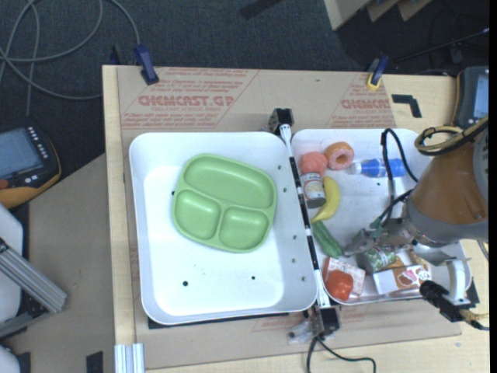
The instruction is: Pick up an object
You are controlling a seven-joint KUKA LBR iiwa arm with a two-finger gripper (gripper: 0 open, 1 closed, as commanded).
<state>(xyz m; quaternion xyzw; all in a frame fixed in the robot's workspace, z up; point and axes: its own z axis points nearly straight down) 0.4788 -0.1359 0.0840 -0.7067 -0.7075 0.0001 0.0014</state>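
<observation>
The grey two-finger gripper hung low over the right white bin, near the yellow banana; I could not tell its grip.

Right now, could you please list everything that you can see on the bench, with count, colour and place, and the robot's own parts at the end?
left bin: one, white, left half of the bench.
divided plate: one, light green, three compartments, lying in the left bin.
right bin: one, white, beside the left bin.
banana: one, yellow, right bin near its left wall.
doughnut: one, orange-pink, far end of the right bin.
blue bottle: one, lying beside the doughnut.
small jar: one, dark lid, left of the banana.
green vegetable: one, below the banana.
packets: several, red and white, near end of the right bin.
clamps: two, blue, far edge of the board.
arm: one, grey with orange band, over the right bin.
</observation>
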